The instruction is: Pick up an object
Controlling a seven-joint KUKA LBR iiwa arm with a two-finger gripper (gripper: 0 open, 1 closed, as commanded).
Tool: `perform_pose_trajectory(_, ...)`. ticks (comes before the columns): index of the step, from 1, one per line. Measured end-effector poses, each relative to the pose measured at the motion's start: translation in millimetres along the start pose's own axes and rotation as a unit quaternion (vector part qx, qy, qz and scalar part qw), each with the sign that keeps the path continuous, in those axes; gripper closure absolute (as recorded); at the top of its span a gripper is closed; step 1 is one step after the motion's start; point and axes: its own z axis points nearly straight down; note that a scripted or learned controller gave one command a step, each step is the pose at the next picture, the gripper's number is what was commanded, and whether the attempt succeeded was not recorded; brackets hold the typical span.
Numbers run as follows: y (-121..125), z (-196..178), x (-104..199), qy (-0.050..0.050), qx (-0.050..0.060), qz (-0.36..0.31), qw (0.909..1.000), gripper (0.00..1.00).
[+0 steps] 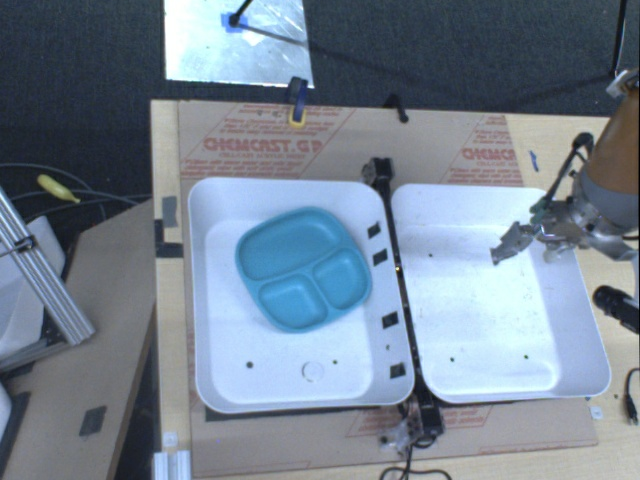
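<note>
The grey KUKA arm with its orange band [612, 146] reaches in from the right edge of the camera view, its wrist bent so that the tool points leftward and slightly down. The two-finger metal gripper [508, 246] hangs at the end of it, its grey fingers [516, 237] angled toward the lower left; nothing shows between them.

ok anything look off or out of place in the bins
Nothing looks spilled or damaged. The blue divided plate lies askew in the left bin, rotated against its walls. The gripper is over the right bin, away from the plate.
</note>
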Motion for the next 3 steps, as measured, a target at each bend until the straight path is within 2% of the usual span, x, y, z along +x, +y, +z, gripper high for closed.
perform_pose_trajectory(1,-11,-2,101,0.002,0.000,-0.005,1.0000,0.00)
perform_pose_trajectory(2,-66,-67,150,0.002,-0.002,-0.003,1.0000,0.00)
perform_pose_trajectory(3,-64,-74,147,0.001,-0.002,-0.002,1.0000,1.00)
